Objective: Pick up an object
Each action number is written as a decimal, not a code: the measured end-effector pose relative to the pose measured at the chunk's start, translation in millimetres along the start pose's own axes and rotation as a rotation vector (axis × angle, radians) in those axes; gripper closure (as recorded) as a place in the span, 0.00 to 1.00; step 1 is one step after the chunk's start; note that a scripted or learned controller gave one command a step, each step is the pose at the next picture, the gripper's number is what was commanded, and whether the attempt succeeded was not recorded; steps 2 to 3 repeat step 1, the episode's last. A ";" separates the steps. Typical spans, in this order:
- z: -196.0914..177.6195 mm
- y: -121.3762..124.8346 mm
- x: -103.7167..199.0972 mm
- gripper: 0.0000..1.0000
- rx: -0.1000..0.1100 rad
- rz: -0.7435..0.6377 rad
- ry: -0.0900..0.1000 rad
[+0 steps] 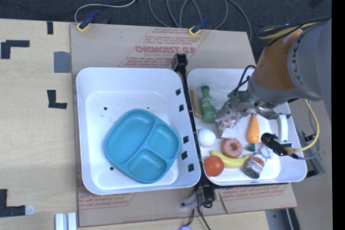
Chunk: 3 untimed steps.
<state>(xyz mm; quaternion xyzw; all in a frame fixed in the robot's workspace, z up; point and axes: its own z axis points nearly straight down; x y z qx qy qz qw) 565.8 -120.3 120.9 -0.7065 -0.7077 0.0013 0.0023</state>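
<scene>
White plastic makes up both shallow bins on the bench: the left bin carries a blue divided plate set toward its near side, with bare floor along its far and left walls. The right bin is crowded. A green bottle lies by the far left part, just beside a slim brown stick-like piece against the divider; nearer sit a white ball, a red tomato, a yellow banana touching a pink doughnut, a small dark jar and an orange carrot. A white packet with red print lies between the bottle and the carrot. The gripper hangs over that packet, the grey arm with its orange band covering the bin's far right corner; whether the fingers are apart or together cannot be told. Little open floor remains in this bin beyond a strip along the near right wall. A black clamp sits at the far end of the divider, and grey cable loops on the dark floor beyond the cardboard.
</scene>
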 end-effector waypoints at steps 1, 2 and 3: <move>-65.7 -22.4 99.4 1.00 -0.007 -0.009 0.002; -65.7 -22.4 99.4 1.00 -0.007 -0.009 0.002; -65.7 -22.4 99.4 1.00 -0.007 -0.009 0.002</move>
